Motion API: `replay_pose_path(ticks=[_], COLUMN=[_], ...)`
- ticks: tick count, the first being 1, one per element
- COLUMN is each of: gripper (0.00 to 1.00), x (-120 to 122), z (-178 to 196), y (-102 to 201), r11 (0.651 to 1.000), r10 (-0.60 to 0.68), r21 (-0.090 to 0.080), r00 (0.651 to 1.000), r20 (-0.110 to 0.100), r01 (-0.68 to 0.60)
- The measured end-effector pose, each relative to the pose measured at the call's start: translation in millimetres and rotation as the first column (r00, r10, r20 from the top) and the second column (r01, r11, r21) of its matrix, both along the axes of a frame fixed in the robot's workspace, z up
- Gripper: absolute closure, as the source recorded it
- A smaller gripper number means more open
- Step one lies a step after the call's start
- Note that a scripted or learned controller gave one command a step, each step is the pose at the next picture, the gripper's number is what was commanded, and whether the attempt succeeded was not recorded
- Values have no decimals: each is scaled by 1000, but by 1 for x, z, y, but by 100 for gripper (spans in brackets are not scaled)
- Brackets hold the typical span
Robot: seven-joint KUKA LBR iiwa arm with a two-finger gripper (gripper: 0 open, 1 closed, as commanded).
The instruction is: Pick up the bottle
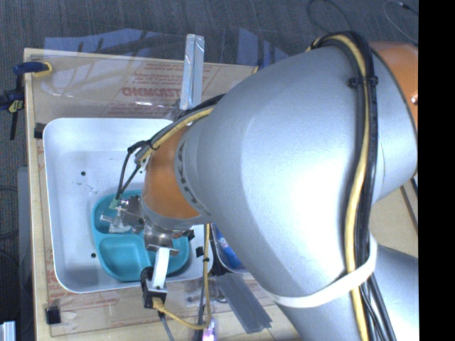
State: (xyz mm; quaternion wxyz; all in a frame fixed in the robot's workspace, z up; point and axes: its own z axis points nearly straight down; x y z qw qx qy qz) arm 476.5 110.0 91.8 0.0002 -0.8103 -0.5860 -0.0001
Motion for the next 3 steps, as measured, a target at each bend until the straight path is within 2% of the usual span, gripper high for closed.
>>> replay_pose_path(ticks=[1,2,3], gripper=[0,100,100], x=[2,5,33], z=[2,13,169], y=[36,30,16], r11=[997,997,810], r10=[82,77,587], r21=[-9,-16,1], r00=[997,997,810], r20=[6,10,-1], r01=[-82,-77,-587])
